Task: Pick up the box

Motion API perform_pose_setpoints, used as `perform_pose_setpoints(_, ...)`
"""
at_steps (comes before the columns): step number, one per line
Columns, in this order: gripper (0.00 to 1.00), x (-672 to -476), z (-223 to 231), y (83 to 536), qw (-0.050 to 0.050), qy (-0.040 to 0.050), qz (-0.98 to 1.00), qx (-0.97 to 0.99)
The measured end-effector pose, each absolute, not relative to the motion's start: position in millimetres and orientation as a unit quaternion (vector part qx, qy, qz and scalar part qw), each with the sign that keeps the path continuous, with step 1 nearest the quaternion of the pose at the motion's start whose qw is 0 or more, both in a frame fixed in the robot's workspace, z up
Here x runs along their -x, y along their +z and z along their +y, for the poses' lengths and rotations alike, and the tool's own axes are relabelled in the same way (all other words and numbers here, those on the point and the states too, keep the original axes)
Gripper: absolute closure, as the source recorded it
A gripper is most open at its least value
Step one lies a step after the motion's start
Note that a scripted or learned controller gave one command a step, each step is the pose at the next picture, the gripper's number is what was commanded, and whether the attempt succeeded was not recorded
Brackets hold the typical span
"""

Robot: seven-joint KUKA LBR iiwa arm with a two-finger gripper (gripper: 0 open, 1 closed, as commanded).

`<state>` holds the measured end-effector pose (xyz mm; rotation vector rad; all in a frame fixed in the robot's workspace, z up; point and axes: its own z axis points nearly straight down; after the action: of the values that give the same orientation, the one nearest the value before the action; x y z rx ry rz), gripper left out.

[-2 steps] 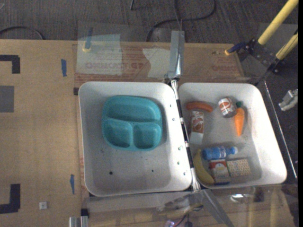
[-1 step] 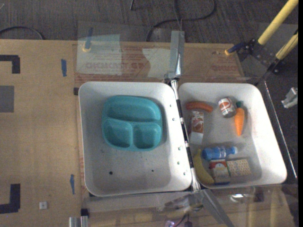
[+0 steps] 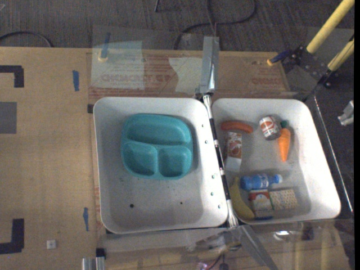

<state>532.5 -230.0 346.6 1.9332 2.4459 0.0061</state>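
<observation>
Two small boxes lie side by side at the front of the right bin (image 3: 320,167): a red and white box (image 3: 260,202) and a tan patterned box (image 3: 283,199). A third, slim red and white carton (image 3: 234,146) lies near the bin's left wall. A blue bottle (image 3: 260,181) lies on its side just behind the front pair. A yellow banana (image 3: 241,202) touches the left side of the red and white box.
The right bin also holds a red sausage (image 3: 237,126), a small can (image 3: 270,127) and an orange carrot (image 3: 284,142). A teal divided plate (image 3: 158,145) sits in the left bin (image 3: 107,167). Yellow poles (image 3: 333,21) slant at the top right.
</observation>
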Motion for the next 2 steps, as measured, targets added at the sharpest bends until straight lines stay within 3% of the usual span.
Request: perform_pose_setpoints(2,1.00,-534.0,-233.8,369.2,0.019,0.0030,0.783,-0.621)
